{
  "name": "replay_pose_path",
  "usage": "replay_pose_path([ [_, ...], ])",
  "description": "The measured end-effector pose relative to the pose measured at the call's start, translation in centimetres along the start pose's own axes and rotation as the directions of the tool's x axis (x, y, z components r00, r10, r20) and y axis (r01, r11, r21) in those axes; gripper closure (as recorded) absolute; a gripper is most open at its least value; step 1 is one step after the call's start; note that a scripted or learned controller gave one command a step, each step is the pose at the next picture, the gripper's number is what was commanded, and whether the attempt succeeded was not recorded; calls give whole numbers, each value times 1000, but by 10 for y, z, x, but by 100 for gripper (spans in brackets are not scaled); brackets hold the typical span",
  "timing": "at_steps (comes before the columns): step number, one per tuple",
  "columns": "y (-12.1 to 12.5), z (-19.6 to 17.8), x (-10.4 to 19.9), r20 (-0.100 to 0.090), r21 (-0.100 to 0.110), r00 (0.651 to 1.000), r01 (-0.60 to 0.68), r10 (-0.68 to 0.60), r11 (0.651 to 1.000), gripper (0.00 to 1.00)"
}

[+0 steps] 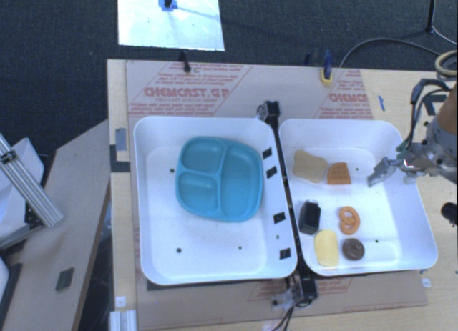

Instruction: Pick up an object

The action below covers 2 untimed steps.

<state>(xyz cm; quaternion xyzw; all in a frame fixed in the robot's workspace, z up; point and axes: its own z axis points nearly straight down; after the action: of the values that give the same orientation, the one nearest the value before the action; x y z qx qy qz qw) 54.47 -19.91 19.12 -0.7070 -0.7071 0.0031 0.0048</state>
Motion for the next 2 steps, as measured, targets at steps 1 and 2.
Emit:
replay_pose_path([
  [1, 3, -7, 1, 3, -12, 1000, 4, -4, 1000, 0],
  [2, 0, 52, 4, 3, -12, 1000, 2, -2, 1000, 0],
])
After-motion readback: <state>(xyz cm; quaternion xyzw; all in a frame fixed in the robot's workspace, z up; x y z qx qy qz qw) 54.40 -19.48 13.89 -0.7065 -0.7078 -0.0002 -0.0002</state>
